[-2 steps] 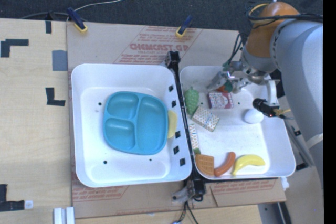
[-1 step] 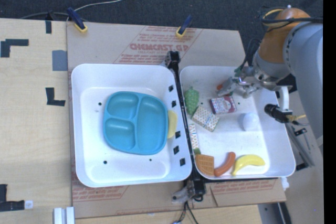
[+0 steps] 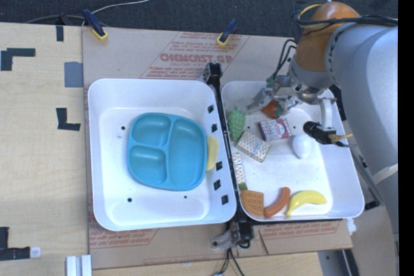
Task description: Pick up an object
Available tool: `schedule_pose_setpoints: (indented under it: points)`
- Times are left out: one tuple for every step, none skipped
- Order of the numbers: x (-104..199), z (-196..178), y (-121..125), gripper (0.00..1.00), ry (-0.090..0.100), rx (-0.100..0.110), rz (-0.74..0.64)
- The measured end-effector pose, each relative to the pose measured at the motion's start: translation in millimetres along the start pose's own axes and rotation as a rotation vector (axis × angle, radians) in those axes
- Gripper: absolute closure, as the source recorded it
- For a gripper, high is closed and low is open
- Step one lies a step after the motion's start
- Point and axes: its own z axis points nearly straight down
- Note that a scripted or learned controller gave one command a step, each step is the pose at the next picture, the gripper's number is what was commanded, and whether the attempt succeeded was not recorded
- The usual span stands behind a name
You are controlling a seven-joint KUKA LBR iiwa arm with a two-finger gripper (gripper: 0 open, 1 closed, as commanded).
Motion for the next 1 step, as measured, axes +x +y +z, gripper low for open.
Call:
schedule_pose_setpoints:
  points:
    - [-24.4, -0.4, -0.1, 0.00, -0.001, 0.000, 0.000]
